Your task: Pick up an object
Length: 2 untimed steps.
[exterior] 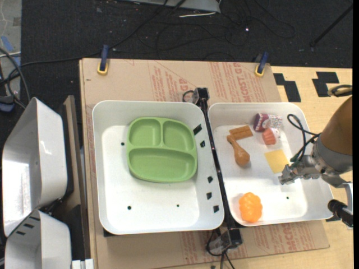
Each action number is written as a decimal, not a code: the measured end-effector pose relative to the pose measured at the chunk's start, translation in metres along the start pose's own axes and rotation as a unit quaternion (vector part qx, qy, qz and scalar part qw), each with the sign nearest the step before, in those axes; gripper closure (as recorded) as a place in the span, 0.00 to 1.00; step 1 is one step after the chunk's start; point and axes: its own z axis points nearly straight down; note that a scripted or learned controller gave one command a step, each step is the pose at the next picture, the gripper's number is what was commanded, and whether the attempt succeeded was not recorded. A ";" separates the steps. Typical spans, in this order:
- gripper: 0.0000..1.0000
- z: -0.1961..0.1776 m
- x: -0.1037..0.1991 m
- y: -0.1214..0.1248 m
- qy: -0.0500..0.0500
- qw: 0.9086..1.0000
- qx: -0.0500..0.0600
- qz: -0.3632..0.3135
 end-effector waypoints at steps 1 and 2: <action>1.00 -0.044 -0.005 -0.004 -0.001 1.000 -0.001 0.001; 1.00 -0.089 -0.001 -0.008 -0.001 1.000 -0.002 -0.002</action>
